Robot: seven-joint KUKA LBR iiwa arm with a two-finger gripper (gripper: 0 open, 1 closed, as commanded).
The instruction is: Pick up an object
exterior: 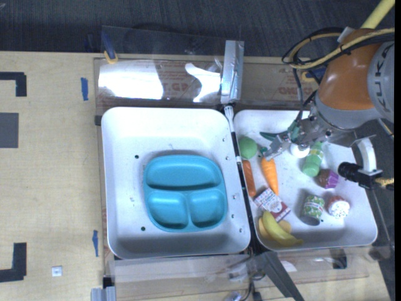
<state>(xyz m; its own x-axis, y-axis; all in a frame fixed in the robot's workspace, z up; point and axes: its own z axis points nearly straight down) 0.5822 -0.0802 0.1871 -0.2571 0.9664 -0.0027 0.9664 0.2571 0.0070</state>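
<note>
Tool [283, 142] down low in the right bin [363, 231], at its upper left, just above the carrot's [270, 174] green top. Open or closed — cannot tell from up here. Nothing visibly gripped. Carrot lying just under the tool, a second orange piece [249, 178] beside it, green ball [248, 147] to the left. Banana [276, 229] at the near edge. Over in the left bin [119, 137], blue divided tray [185, 190], sitting flat.

Grey arm [351, 86] reaches leftward, claw [280, 144] lowered.
</note>
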